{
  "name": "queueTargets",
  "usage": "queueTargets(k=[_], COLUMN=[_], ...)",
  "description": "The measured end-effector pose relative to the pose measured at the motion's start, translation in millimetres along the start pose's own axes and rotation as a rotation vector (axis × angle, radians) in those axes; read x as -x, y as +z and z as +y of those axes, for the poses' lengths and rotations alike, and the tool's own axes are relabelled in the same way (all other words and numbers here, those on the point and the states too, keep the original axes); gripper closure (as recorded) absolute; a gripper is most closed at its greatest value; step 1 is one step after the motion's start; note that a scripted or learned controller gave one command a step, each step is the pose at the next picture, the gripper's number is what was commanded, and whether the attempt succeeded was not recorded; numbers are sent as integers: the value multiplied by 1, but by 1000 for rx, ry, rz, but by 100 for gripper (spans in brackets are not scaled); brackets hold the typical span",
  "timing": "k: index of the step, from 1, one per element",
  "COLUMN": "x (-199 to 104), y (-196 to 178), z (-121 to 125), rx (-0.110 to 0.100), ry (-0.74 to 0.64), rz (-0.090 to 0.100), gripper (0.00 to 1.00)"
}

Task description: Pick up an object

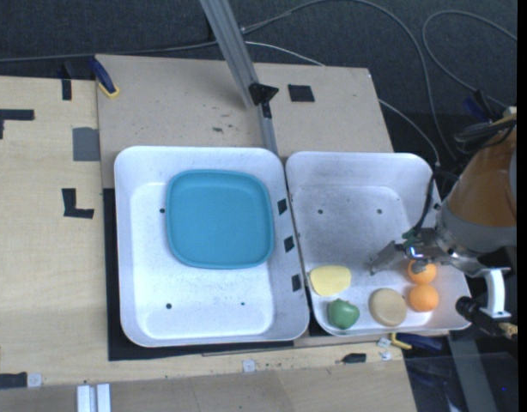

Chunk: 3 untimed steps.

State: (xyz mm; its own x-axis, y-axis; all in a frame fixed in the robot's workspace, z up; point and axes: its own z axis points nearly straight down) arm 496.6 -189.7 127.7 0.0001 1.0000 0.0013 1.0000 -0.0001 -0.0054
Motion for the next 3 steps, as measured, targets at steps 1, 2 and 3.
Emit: queueTargets(k=[1, 2, 3], x=[-3, -1, -6], y=[26, 18, -26], z=[2, 0, 5], rx=[7, 4, 8], ry=[-4, -2, -1], rz=[2, 0, -2], gripper=[0, 100, 100])
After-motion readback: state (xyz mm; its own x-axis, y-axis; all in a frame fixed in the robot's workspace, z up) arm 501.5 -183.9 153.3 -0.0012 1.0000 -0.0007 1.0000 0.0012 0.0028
